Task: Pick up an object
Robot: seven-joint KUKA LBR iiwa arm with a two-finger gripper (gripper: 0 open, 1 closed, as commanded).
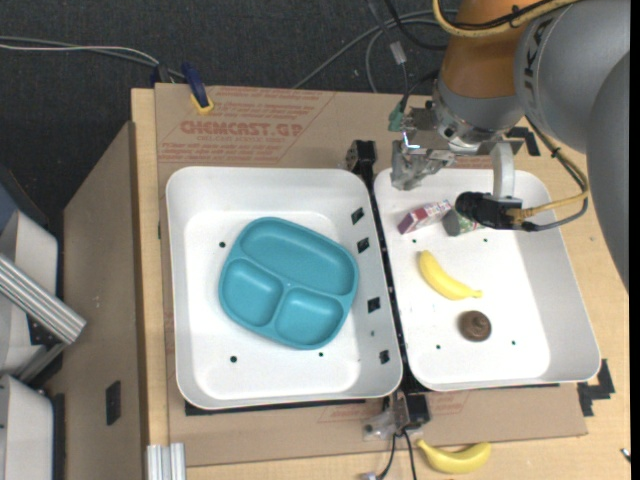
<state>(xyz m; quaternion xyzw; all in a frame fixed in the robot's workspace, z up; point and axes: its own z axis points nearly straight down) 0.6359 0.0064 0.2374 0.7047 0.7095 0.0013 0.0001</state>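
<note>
my gripper (pixel 408 171) hangs at the top left corner of the right bin (pixel 560 298), how far open i cannot tell, holding nothing i can see, with the banana (pixel 445 276) mid-bin below.

Cardboard-topped bench (pixel 250 118) with two white bins (pixel 190 268) side by side, a banana (pixel 455 456) at its front edge.

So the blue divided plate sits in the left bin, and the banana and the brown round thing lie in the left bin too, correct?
Not quite. The blue divided plate is in the left bin, but the banana and the brown round thing lie in the right bin, as the camera view shows. The gripper hangs over that bin's far edge.
</note>
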